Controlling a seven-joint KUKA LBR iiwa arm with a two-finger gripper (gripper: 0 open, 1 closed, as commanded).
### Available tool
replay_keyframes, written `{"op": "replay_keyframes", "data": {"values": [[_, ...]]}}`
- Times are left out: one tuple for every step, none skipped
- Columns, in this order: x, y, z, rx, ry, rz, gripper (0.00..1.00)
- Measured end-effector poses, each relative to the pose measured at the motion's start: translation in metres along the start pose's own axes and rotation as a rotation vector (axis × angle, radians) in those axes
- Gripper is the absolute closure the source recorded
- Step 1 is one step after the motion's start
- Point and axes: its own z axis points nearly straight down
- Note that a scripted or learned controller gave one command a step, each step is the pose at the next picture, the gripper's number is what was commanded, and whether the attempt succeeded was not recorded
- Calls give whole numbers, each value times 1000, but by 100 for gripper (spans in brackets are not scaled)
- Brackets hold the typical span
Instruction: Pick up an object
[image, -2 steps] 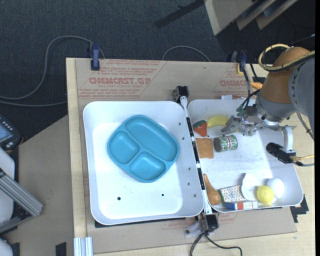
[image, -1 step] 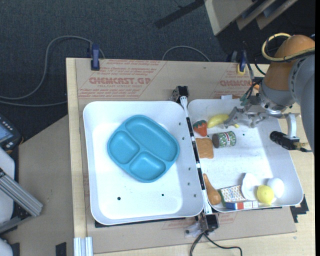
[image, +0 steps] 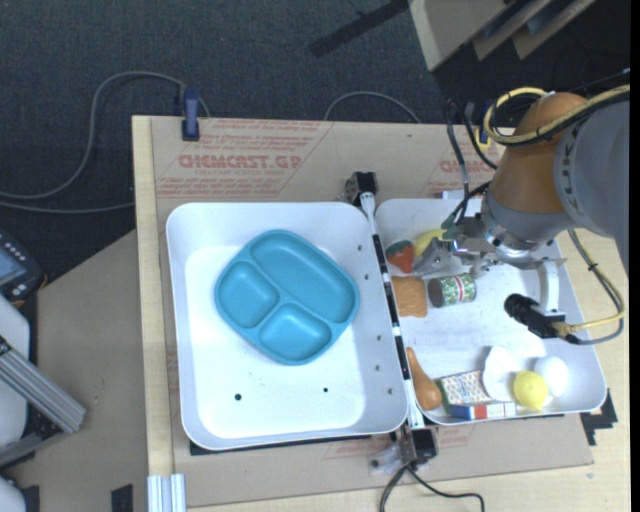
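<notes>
My gripper (image: 458, 256) hangs low over the back left part of the right bin (image: 575, 300), at the end of the grey arm with its orange band. Just in front of it a small can with a green and white label (image: 453, 291) lies on its side on the bin floor. A tan bread-like piece (image: 408, 297) lies left of the can. A red and green item (image: 400, 255) and a yellow item (image: 430, 240) sit at the gripper's left. Nothing is visibly held.
The left bin (image: 200, 390) holds a blue divided plate (image: 286, 296). Near the right bin's front lie an orange carrot-like piece (image: 422, 380), a small printed box (image: 470, 390), a yellow lemon (image: 530, 390) and two white items (image: 498, 366).
</notes>
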Motion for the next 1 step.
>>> {"op": "replay_keyframes", "data": {"values": [[-12,-45,32,-2,-3,9,0]]}}
